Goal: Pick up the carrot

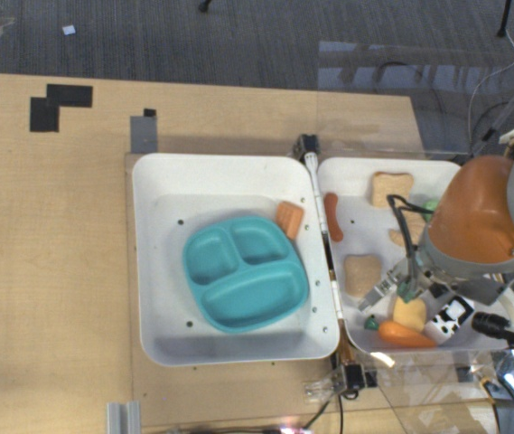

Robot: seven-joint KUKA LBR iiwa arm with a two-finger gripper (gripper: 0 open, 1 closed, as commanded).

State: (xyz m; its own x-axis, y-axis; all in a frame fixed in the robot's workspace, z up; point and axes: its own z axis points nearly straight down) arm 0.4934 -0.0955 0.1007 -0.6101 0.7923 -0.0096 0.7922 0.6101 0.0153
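The carrot point(406, 335) is orange with a small green tip and lies along the front wall of the right bin point(351, 181). A yellow block point(409, 315) rests against its far side. My gripper point(396, 291) hangs just behind that block, a short way above and behind the carrot. Its fingers point(378, 294) are spread open with nothing between them. The orange band of the arm point(478, 211) covers the bin's right part.
The right bin also holds a red sausage point(332, 217), a toast slice point(391, 188), a tan cookie point(361, 275) and a black-and-white piece point(452, 317). The left bin point(157, 188) holds a teal divided plate point(244, 273) and an orange wedge point(289, 218).
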